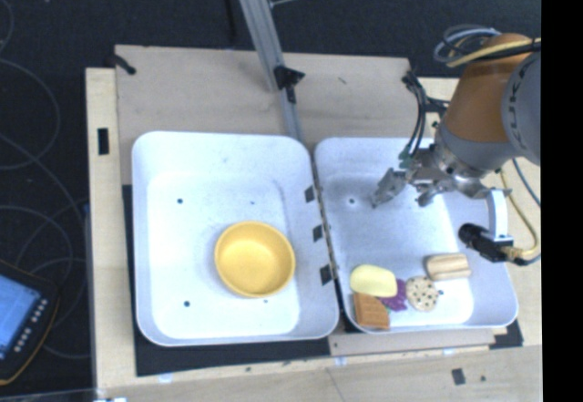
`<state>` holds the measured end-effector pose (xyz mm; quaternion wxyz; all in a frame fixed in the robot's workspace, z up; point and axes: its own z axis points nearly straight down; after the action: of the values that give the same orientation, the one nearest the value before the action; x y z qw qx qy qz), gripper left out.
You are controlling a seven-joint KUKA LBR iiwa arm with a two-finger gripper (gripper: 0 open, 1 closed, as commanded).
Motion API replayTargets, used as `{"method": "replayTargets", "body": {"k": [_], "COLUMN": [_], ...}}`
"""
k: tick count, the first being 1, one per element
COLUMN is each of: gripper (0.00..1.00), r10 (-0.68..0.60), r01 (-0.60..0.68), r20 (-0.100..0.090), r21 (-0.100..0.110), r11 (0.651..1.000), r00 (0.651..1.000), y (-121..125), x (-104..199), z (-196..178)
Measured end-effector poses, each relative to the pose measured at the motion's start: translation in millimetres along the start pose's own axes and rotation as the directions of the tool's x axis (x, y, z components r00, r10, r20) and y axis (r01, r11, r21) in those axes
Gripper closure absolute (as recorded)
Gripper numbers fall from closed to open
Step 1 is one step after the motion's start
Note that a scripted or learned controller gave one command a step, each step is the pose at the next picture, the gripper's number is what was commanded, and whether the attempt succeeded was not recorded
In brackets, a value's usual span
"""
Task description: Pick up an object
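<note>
The likeliest targets, a yellow lemon-shaped piece [373, 280], a brown wafer-like block [370, 310], a speckled round cookie [423, 293], a purple scrap [396, 303] and a tan cylinder [446, 266], crowd the right bin's [364, 163] near edge. The gripper [402, 187] hangs over that bin's bare middle, fingers apart and empty. Judged from here, a descent could close on nothing, or nudge touching neighbours together. A yellow bowl [254, 258] sits in the left bin [182, 163].
</note>
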<state>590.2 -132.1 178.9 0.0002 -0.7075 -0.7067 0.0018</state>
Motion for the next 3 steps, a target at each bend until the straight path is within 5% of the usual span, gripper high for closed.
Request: {"method": "replayTargets", "body": {"k": [2, 3], "gripper": [0.0, 1.0], "r10": [0.002, 0.007], "r01": [-0.002, -0.007], "r20": [0.001, -0.001], "r21": [0.0, -0.007], "r11": [1.0, 1.0], "r00": [1.0, 1.0], "y": [8.8, 10.4], "x": [-3.5, -3.9], "z": [79.6, 66.6]}}
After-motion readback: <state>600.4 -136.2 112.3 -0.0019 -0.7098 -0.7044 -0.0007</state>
